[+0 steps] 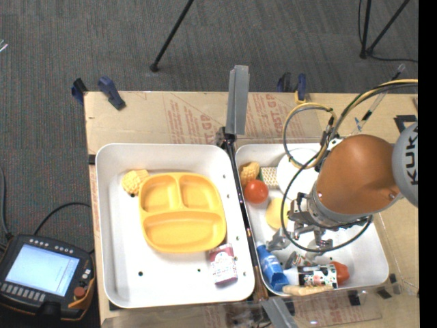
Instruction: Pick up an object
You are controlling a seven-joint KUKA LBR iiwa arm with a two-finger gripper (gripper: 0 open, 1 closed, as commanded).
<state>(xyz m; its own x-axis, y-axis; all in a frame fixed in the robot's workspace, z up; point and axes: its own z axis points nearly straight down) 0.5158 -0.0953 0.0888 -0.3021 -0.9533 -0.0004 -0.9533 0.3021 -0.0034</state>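
Bottles: blue bottle (272, 268) and red-capped bottle (321, 276) lie loose at right bin (379, 265) front, directly below gripper (300, 241); finger state cannot be told. Tomato (256, 191) beyond, reachable. Yellow tray (181, 210) occupies left bin (116, 251).

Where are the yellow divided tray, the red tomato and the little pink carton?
yellow divided tray (183, 210): camera view, left bin, on the ridge between its compartments.
red tomato (256, 191): camera view, right bin, on its rounded top.
pink carton (223, 264): camera view, left bin, on its upper face.
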